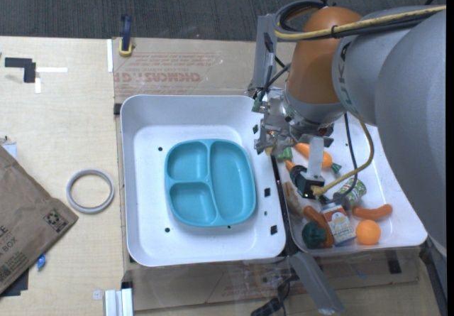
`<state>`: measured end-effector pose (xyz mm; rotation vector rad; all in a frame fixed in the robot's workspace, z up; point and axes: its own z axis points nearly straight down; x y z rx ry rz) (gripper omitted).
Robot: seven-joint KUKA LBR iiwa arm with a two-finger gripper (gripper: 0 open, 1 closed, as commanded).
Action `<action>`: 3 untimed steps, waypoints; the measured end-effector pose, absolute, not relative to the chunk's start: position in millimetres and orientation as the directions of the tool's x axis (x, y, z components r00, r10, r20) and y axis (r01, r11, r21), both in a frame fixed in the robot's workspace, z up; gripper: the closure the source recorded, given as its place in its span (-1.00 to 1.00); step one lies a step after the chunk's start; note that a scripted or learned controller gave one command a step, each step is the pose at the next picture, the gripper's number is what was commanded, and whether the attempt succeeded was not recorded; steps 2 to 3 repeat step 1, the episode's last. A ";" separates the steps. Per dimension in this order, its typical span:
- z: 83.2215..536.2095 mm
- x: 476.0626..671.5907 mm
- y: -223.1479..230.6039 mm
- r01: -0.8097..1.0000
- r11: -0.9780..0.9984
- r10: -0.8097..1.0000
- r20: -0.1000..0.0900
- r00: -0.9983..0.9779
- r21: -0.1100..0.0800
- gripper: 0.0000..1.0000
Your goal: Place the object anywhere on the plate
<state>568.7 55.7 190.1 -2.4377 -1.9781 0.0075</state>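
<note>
- Camera view: the gripper (273, 138) is seen over the toys (339, 224); open or closed cannot be told.
- Nothing is laid yet on the blue plate (211, 183) beside the gripper.

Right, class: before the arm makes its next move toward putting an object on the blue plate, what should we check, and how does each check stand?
1. Plate lies flat in the left bin: ok.
2. Plate's three compartments are bare: ok.
3. Objects are on offer in the right bin, such as the carrot and the orange ball: ok.
4. Gripper is over the right bin, beside the carrot: ok.
5. Object held by the gripper: cannot tell, the wrist hides it.
</note>
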 end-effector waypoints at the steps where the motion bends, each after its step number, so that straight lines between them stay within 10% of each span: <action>1: 190.2 568.8 55.2 0.978 -0.207 0.978 -0.003 0.207 -0.004 -1.00; 3: 190.2 568.8 55.2 0.978 -0.207 0.978 -0.003 0.207 -0.004 -1.00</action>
